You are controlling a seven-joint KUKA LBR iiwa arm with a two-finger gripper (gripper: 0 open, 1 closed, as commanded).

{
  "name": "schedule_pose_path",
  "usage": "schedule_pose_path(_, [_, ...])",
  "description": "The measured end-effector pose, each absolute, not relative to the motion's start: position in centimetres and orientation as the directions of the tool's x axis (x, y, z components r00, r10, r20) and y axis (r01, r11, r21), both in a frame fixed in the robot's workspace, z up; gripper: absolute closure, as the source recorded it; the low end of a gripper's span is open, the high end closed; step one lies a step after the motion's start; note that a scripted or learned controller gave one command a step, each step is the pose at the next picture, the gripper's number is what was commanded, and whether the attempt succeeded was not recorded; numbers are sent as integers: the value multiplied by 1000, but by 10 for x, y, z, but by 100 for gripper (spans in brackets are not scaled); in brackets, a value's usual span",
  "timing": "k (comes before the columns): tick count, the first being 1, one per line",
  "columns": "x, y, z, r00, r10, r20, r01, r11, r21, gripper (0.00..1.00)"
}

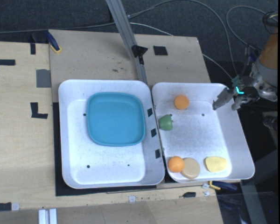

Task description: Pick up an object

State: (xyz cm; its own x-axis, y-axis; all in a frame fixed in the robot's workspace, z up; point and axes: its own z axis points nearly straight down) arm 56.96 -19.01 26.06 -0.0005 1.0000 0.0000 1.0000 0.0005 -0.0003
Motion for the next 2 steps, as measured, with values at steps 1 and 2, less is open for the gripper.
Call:
schedule_pose_path(1, [570,-190,260,0,1000,0,1000,0,0,0])
schedule_pose_path(2, [564,-196,201,0,1000,1,1000,0,-5,0])
